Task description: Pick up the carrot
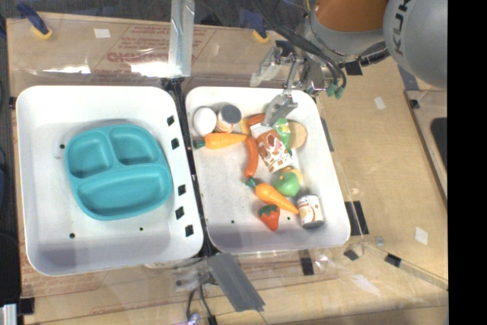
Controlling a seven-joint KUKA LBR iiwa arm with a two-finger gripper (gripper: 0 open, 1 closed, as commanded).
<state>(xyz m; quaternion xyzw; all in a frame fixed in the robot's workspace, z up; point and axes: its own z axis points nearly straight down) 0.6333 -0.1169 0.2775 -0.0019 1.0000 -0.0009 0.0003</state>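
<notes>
Two white bins sit side by side on my bench. My gripper (280,109) hangs over the right bin's (228,228) far edge; I cannot tell its state. One carrot (221,140) lies near the left wall, another (275,197) beside a green fruit (288,183).

A robot lab: KUKA arm (415,4) over taped-down white bins (46,164) (toy food inside)

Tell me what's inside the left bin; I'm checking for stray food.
The left bin holds a teal divided plate, nothing visible in its compartments. Whatever lies under the plate is covered.
</notes>
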